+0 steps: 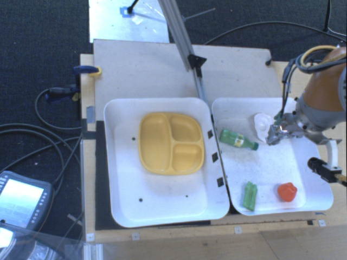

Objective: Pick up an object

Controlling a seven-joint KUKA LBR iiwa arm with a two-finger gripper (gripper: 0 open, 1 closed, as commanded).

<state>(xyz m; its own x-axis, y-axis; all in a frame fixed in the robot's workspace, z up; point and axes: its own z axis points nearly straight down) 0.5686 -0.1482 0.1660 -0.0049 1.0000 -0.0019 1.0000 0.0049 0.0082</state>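
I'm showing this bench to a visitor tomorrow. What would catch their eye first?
Probably the yellow divided tray, alone in the left bin. Next, the right bin: a green bottle lying near its left wall, a red object toward the front, and the gripper beside a crumpled white item.

Arm (325, 91): rounded orange band, grey collar beneath.
Cables (303, 58): black and yellow, looped at arm top.
Gripper (274, 134): metallic grey wrist assembly, small coloured marks.
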